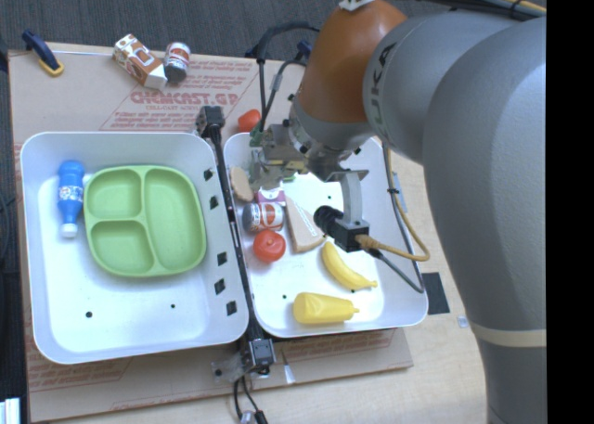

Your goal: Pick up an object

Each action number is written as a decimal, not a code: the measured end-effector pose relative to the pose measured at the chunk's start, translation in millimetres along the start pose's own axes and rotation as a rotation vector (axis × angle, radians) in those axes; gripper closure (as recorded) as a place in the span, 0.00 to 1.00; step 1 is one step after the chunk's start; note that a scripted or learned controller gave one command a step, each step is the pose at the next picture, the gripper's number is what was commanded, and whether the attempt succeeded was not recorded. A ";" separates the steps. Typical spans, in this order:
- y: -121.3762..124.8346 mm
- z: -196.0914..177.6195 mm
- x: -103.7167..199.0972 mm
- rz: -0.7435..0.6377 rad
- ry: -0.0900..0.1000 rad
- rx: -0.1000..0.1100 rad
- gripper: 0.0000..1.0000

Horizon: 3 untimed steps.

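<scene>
While the gripper (pixel 270 164) hovers, possibly touching, can (pixel 264 216) adjoins tomato (pixel 270 246).

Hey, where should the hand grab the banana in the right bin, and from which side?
Probably across the middle of the banana, coming straight down from above. It lies flat on the bin floor, curved, with bare floor on both long sides, so fingers set across its narrow width have room. Its ends taper, and the upper end lies near a black part of the arm, so grips there look less sure.

Green divided plastic plate (pixel 144 220) sits in the left white bin (pixel 56 320), blue bottle (pixel 71 196) just left of it; yellow banana (pixel 345 266) in the right white bin (pixel 394 306).
</scene>
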<state>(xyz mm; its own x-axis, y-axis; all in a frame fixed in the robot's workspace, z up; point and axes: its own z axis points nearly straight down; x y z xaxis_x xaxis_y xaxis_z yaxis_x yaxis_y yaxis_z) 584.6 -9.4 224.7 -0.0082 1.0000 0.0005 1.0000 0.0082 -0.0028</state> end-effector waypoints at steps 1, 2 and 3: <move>-61.5 -16.4 29.0 0.001 -0.001 0.001 1.00; -99.9 29.7 -25.7 0.004 -0.001 0.001 1.00; -99.8 29.7 -25.1 0.002 -0.001 0.001 0.00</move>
<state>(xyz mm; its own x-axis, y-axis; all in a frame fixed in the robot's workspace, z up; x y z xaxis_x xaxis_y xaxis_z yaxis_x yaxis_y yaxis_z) 484.9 -35.3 195.3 -0.0059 1.0000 -0.0004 1.0000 0.0059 -0.0034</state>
